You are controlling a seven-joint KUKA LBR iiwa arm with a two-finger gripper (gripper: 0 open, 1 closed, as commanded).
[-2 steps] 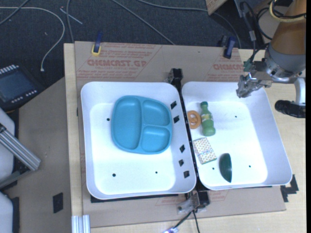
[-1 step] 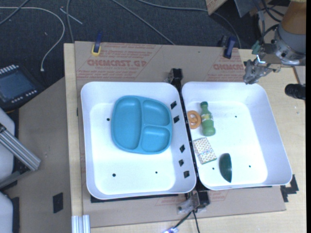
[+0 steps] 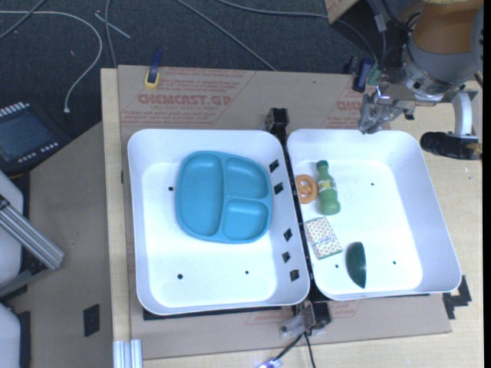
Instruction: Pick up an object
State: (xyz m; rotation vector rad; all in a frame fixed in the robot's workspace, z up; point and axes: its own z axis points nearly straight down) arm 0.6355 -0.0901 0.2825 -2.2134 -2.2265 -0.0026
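The right bin point(image 3: 383, 205) holds all the small things to pick from. At its near end lies a dark green thing point(image 3: 356, 264). It looks round and smooth, so I think it may slip away when squeezed. Just past it lies a flat packet point(image 3: 323, 237), close to the bin's left wall. It is thin, so a grab may close on air. Farther back, a green bottle point(image 3: 327, 188) lies just beside an orange ring point(image 3: 305, 189). A grab there may bump both and push one away.

The gripper point(image 3: 374, 121) hangs over the far rim of the right bin, well apart from all these things. I cannot tell how far open it is, or if it has hold of anything. If it goes straight down, I think it may hit the rim.

Left of the right bin sits the left bin point(image 3: 153, 267) with a blue plate point(image 3: 224, 196). Both bins rest on a brown board point(image 3: 230, 90) with red writing. Beyond the board, white cables point(image 3: 77, 21) lie on a dark floor point(image 3: 253, 14).
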